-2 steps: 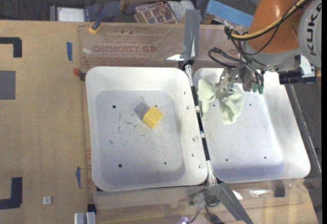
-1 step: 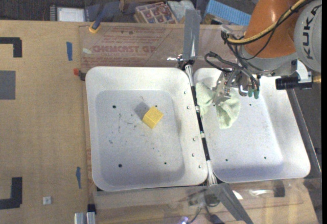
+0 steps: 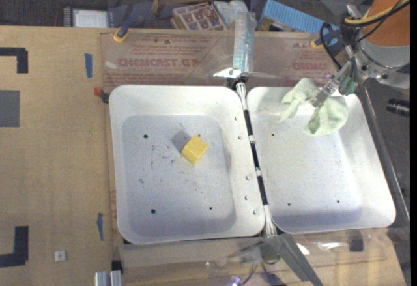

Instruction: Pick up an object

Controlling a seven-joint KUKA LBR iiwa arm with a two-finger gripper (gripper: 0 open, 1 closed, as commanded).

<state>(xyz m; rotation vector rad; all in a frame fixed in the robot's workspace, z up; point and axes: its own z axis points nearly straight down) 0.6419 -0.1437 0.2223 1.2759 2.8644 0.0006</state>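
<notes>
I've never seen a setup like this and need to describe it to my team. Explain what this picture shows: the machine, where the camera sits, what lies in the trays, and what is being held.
This is a single picture from a camera fixed above a workbench, looking down at a slant. The machine is a robot arm, grey with an orange band, reaching in from the right. At its end is a two-finger gripper, a simple pincer for grabbing things.

On the bench sit two shallow white trays side by side. The left bin holds a small yellow block, lying untouched near its middle. Over the far corner of the right bin, the gripper pinches a crumpled pale green cloth, which droops on both sides of the fingers and appears lifted. So the pick-up seems to have worked, on the cloth. Clutter beyond the bins is just background.
</notes>
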